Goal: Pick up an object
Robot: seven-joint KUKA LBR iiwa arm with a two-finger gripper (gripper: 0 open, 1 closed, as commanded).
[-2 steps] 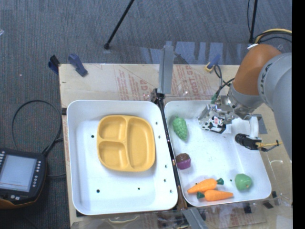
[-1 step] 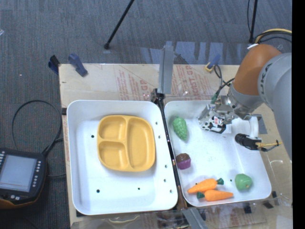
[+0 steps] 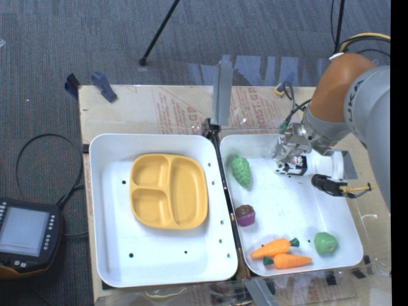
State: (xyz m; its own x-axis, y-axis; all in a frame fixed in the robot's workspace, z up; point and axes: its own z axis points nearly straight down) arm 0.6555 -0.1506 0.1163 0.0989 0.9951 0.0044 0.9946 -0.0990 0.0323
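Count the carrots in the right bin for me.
2. One carrot lies near the right bin's front edge; the second carrot lies just in front of it, touching or nearly so. None seem hidden.

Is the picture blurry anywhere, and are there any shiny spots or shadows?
In the camera view, the yellow tray and the two carrots look sharp. The white bin on the left is bright, with soft, faint shadows. The clear cover on the board behind the bins reflects some light. The robot's hand is small, dark and hard to make out.
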